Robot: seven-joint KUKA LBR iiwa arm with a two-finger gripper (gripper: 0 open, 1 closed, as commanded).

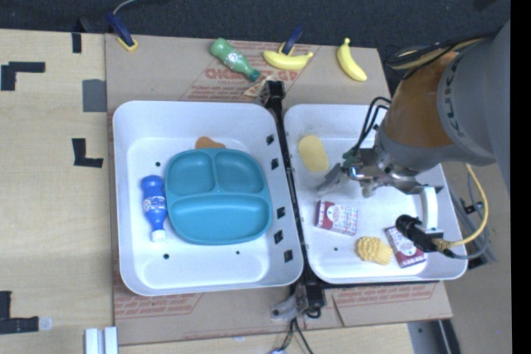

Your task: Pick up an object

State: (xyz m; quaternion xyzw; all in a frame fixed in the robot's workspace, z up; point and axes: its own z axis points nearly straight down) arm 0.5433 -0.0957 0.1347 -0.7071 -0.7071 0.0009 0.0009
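The desk [50,203] carries two white bins side by side. The arm [448,108], grey with an orange band, reaches in from the right and covers the far right part of the right bin [332,261]; its bulk is cut off at the picture's right edge. The left bin [133,261] holds a blue divided tray [217,196] in its middle, which hides most of a small orange-brown item [209,143] at its far edge, too little showing to name. A blue bottle [153,207] lies just beside the tray's left edge, long axis near to far, white cap toward the near side.

In the right bin, the claw [348,174] hangs over the middle, fingers spread apart with nothing between them. A pale yellow oblong [313,152] lies near the bin's left wall, long axis near to far. A red-and-white carton [336,217] lies flat nearer the front, just below the claw. A yellow lumpy piece [373,249] and a dark red packet [404,246] sit by the near right corner, the packet partly hidden by a black cable fitting.
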